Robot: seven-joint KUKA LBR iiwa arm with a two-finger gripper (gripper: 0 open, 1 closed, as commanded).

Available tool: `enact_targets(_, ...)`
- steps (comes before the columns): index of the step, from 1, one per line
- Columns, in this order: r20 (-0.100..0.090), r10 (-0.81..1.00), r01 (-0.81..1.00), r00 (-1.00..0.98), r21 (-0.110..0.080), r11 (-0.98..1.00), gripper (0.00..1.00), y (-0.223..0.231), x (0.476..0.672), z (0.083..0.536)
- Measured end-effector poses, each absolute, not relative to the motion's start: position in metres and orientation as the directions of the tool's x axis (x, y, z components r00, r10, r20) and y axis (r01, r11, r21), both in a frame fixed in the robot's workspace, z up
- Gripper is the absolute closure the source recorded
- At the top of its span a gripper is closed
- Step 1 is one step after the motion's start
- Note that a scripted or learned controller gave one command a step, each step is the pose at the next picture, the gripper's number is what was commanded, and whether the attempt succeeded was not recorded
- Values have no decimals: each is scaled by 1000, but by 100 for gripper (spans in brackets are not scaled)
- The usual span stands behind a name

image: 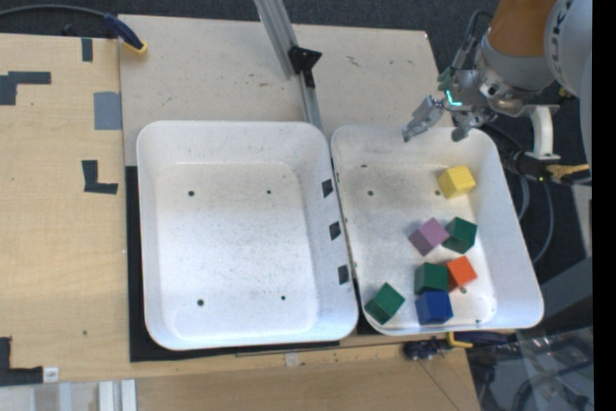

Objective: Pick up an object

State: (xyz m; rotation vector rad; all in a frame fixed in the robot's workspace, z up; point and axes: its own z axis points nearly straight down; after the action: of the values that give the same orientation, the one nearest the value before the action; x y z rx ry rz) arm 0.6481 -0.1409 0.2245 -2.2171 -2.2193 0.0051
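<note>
near edge of the right white plastic bin [515,279]: a blue cube [434,306], dark green cubes at [386,301] and [432,278], an orange cube [463,270]. further back sit a purple cube [429,235], another green cube [462,233], then a yellow cube [457,180] alone. the two-finger gripper [438,122] hangs over the bin's far rim, fingers spread apart, gripping nothing; left white bin [231,236] alongside.

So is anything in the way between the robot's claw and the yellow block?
Nothing visible. The gripper hangs open over the right bin's far edge, and only bare bin floor lies between it and the yellow block.
</note>
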Motion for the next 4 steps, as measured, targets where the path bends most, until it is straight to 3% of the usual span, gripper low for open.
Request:
enact_targets(1,-1,1000,1000,-2,-1,2,0,-141,649,227)
enact_targets(2,0,1000,1000,-1,-7,1,0,-142,638,174)
enact_targets(3,1,1000,1000,-2,-8,2,0,-135,640,111)
enact_targets(4,-1,1000,1000,-2,-4,2,0,-134,639,90)
